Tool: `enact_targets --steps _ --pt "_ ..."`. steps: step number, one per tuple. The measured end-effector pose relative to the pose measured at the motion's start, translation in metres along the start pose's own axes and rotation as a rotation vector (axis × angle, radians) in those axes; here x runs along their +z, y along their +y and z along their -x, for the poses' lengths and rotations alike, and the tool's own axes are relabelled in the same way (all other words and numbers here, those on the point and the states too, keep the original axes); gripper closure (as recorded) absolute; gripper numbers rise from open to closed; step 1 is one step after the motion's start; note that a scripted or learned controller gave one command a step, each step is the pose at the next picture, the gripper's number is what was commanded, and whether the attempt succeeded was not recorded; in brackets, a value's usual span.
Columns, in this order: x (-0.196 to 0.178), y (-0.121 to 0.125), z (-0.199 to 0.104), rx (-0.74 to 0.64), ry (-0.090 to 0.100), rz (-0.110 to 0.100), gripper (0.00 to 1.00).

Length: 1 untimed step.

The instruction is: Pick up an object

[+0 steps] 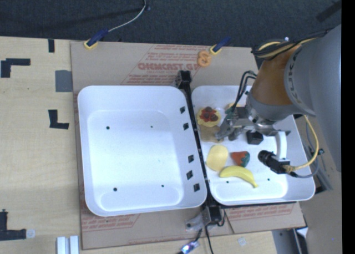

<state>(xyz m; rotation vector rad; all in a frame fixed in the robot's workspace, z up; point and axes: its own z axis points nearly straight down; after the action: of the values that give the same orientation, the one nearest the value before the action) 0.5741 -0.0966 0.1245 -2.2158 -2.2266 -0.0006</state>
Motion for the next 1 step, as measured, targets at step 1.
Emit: enact_targets --steps 1 --pt "-0.0368 -0.0149 0.0034 0.002 0.0 0.0 1.0"
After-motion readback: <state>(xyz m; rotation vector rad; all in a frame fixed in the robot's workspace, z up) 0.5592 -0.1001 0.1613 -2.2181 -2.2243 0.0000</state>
